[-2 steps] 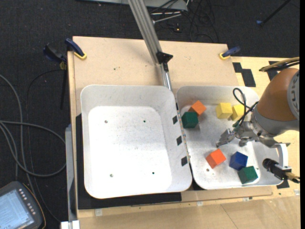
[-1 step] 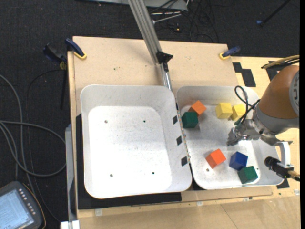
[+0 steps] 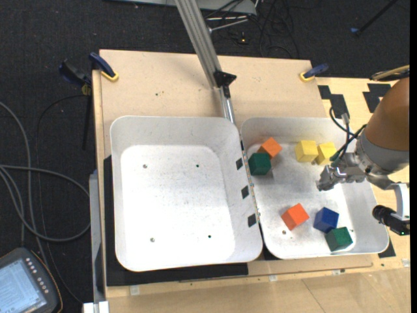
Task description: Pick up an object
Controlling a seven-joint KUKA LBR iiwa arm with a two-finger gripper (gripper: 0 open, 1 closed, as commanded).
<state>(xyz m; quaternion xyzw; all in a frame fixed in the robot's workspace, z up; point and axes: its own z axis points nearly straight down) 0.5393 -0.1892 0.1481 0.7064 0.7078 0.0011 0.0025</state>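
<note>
A rounded orange band [image 3: 395, 113] is seen above a grey wrist section [image 3: 379, 155]. Black cables [image 3: 345, 135] are routed alongside, and a metallic grey gripper [image 3: 326, 178] is fitted below.

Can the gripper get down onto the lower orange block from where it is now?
Probably yes. The gripper hangs over bare bin floor, and the orange block sits apart from the blue block beside it, with nothing between them.
</note>
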